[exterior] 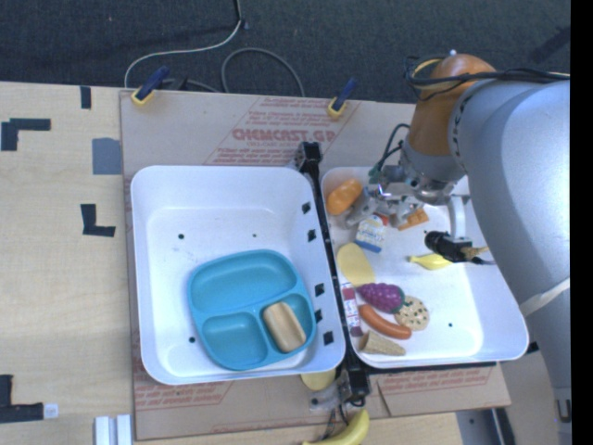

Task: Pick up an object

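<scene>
- Clutter is our worry: the gripper (387, 204) hangs low over the far end of the right bin (463, 341), among an orange piece (344, 194), a small white-and-blue carton (370, 235) and an orange bit (414, 217).
- We cannot tell how its fingers stand; the wrist hides them, so nothing counts as held.
- We judge the carton the likeliest target, but neighbours lie so near that a close could nudge one aside or pinch two.
- We see the divider wall (320, 221) just beside; a drift that way risks a knock.
- We note the grapes (381, 296), cookie (411, 313) and yellow disc (354, 263) nearer us, clear of the arm.
</scene>
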You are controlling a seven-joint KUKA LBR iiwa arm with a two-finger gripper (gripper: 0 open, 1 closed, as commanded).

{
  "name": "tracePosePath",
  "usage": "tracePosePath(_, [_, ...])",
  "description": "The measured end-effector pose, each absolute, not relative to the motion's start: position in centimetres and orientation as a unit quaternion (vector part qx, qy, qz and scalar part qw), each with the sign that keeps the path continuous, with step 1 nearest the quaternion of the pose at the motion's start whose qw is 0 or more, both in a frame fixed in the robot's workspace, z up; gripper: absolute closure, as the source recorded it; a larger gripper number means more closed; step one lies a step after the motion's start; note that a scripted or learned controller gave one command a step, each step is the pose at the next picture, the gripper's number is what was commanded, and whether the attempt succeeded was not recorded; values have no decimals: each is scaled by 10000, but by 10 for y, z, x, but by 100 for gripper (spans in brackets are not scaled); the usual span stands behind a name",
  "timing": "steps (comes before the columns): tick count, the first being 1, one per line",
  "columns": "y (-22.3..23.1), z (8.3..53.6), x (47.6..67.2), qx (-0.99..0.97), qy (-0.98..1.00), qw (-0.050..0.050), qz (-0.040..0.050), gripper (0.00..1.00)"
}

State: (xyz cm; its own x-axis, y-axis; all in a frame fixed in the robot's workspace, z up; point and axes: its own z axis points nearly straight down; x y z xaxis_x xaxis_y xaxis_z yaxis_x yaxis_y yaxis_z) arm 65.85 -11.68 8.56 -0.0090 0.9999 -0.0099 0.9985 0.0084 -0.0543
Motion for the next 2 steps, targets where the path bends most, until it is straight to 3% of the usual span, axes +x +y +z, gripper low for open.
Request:
tracePosePath(1, [-116,95,663,-7079,-7063,15,124,100])
tracePosePath(2, [-70,190,597,-7066,-7077,-6,-5,100])
